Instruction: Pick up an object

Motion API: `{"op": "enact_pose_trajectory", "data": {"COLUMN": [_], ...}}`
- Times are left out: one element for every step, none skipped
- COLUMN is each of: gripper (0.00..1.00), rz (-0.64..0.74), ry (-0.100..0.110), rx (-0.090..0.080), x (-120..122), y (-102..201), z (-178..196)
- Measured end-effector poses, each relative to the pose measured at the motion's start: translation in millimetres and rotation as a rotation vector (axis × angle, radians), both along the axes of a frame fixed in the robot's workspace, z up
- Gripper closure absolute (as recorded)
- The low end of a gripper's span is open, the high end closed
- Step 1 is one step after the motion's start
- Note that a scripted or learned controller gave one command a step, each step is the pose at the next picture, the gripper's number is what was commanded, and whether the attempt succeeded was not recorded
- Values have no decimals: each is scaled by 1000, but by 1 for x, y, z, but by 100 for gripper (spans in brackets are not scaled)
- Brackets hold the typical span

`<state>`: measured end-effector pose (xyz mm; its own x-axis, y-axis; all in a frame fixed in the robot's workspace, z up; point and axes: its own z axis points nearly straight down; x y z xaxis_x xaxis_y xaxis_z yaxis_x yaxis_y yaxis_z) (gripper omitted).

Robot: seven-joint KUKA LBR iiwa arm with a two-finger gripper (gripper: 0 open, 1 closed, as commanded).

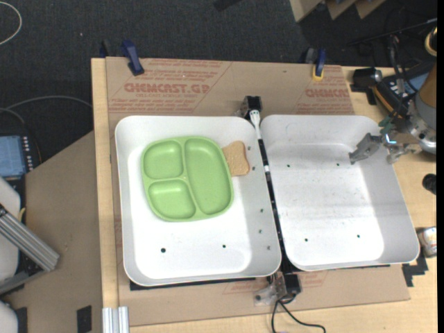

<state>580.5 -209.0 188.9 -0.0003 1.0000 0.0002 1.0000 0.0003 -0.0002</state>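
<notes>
Over the right-hand shallow white bin [333,255], at about two o'clock near its far right edge, hangs the grey two-finger gripper [377,147], its fingers spread apart with nothing between them. Well apart, the left-hand shallow white bin [187,255] holds a light green plastic plate with three compartments [186,178], and a flat tan sponge-like piece [237,158] touches the plate's rim at two o'clock.

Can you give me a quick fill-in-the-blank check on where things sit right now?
1. The green plate lies in the ___ bin of the camera view.
2. The plate has ___ compartments.
3. The tan slice touches the plate's ___ edge.
4. The claw hovers over the ___ bin.

Missing words: left; three; right; right
</notes>
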Motion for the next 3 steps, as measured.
{"op": "enact_pose_trajectory", "data": {"gripper": [0,0,0], "rz": [3,2,3], "ry": [-22,-23,1], "rx": [-8,-7,2], "x": [7,-47,-98], "y": [11,29,77], "z": [205,359,347]}}
